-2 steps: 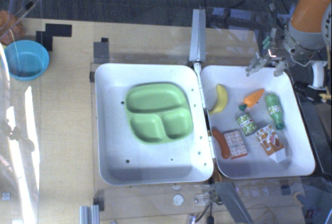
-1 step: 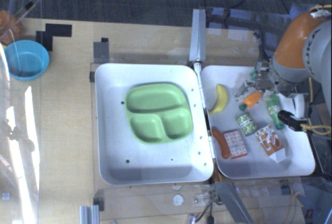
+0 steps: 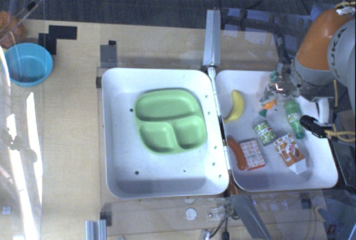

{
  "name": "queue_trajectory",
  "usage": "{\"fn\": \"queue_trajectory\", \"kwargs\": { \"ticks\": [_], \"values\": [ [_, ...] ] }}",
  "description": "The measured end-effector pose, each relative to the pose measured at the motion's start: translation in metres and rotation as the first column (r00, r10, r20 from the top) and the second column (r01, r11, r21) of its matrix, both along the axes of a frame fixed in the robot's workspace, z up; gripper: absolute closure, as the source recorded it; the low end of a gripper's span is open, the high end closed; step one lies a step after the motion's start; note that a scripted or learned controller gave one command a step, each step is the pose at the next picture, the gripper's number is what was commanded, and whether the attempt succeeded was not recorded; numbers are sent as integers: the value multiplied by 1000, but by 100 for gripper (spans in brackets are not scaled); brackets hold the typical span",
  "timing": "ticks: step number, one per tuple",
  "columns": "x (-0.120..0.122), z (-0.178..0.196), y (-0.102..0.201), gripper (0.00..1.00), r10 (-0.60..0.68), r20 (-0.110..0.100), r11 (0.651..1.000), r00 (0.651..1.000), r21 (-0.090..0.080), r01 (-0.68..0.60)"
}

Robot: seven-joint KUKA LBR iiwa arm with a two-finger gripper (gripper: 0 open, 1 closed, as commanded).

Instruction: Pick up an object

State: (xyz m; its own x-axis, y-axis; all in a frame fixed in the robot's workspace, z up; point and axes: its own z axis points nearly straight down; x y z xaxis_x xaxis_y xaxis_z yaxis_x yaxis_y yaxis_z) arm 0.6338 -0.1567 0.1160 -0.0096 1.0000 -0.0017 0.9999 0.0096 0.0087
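- At far left on the bench, a blue bowl [image 3: 28, 63] stands well apart from both bins.
- Left bin [image 3: 119, 175]: holds a green divided tray [image 3: 169, 120], three compartments, lying flat near the bin's middle.
- Right bin [image 3: 322, 175]: a yellow banana [image 3: 236, 105] lies near the dividing wall; a red sausage [image 3: 237, 153] lies below it, just beside a small red-patterned packet [image 3: 252, 154].
- Further right in the same bin: a green-and-white packet [image 3: 265, 133], an orange-and-white carton [image 3: 291, 151] and a green bottle [image 3: 294, 117], lying tilted.
- Gripper [image 3: 276, 90] is low over the right bin's upper part, beside a small orange item [image 3: 268, 104]; whether its pincer is spread or pressed together, I cannot tell.
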Motion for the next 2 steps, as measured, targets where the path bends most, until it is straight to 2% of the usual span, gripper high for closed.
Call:
{"fn": "queue_trajectory", "kwargs": {
  "ticks": [1,2],
  "values": [
    [37,78,42,100,49,0,999,999,0,-49],
    [37,78,42,0,49,0,999,999,0,-49]
  ]
}}
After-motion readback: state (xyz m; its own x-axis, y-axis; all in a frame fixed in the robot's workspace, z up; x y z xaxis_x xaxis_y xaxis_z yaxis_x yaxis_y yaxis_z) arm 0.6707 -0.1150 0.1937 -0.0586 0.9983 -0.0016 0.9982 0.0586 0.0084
